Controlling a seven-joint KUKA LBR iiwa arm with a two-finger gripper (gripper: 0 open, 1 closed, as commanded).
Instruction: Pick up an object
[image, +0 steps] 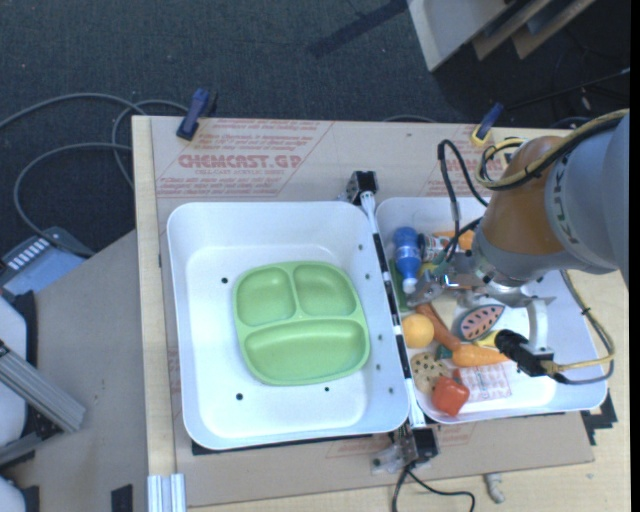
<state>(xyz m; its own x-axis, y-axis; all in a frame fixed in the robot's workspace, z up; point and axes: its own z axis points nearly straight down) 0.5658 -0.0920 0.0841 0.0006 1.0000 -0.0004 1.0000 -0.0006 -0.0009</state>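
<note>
The arm (560, 200) comes in from three o'clock and hangs over the right bin (575, 395), its orange band above the wrist sitting over the bin's upper half. The gripper (445, 285) points down toward the left part of that bin, close to the wall shared with the other bin; whether it grips anything cannot be told from here, since its tips are lost among the clutter below.

The objects to pick lie in the right bin. A blue bottle (406, 250) stands toward eleven o'clock of the bin, just beside the gripper. A yellow ball (419, 329) lies below the gripper, near the bin's nine o'clock edge. A watermelon slice (477, 322) sits near the centre, with a carrot (480, 355) just under it. A cookie (430, 367) and a red pepper (450, 397) rest toward seven o'clock.

The left bin (200, 250) holds a green divided plate (300, 322) in its middle, well apart from the gripper.
</note>
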